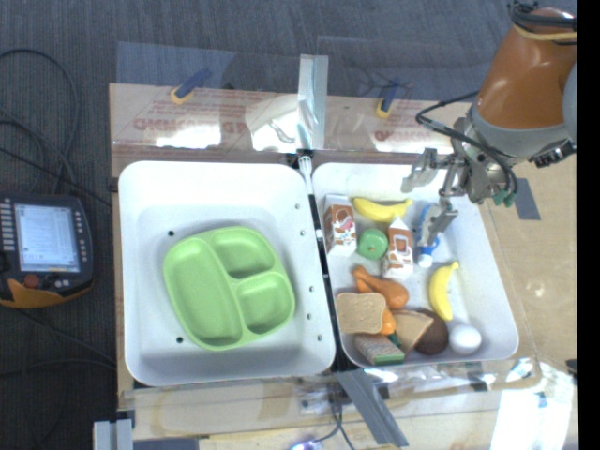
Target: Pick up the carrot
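Carrot (382, 286) lies in the right bin (497, 293), near its middle, long axis running up-left to down-right, thick end toward the bread slice (360, 311) it touches. We judge it a light, rigid plastic toy with a smooth, likely slippery skin; best taken across the mid-body, jaws closing across the short axis, since the taper at the tip would let it slide out. It is orange, stubby and tapered. Crowding is a concern: a carton (400, 247) sits just above it, a banana (442, 289) to the right, the bread below. Gripper (435, 184) hangs over the bin's upper right, apart from the carrot; jaws look spread, nothing between them. Left bin (141, 195) holds a green tray (228, 286).
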`<act>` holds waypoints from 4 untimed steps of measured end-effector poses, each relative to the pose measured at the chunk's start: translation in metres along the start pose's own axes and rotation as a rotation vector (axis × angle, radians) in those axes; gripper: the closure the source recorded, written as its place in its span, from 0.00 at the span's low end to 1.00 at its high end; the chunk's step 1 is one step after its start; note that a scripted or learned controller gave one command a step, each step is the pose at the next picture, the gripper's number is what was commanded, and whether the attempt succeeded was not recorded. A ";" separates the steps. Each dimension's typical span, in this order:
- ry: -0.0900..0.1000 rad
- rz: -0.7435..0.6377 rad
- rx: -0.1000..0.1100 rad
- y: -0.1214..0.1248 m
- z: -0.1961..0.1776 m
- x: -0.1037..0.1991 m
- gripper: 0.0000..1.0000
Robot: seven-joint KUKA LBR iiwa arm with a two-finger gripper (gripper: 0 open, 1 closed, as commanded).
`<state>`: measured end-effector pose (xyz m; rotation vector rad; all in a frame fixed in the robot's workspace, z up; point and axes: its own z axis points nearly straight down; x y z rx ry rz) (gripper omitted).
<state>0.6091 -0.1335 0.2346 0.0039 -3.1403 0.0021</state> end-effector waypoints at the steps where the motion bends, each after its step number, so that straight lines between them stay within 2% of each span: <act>1: 0.005 0.006 -0.002 0.049 0.055 0.043 0.00; 2: -0.002 0.235 -0.002 0.020 0.139 0.113 0.00; 3: -0.002 0.234 0.000 0.020 0.131 0.112 1.00; 4: -0.002 0.002 -0.002 0.080 0.052 0.111 1.00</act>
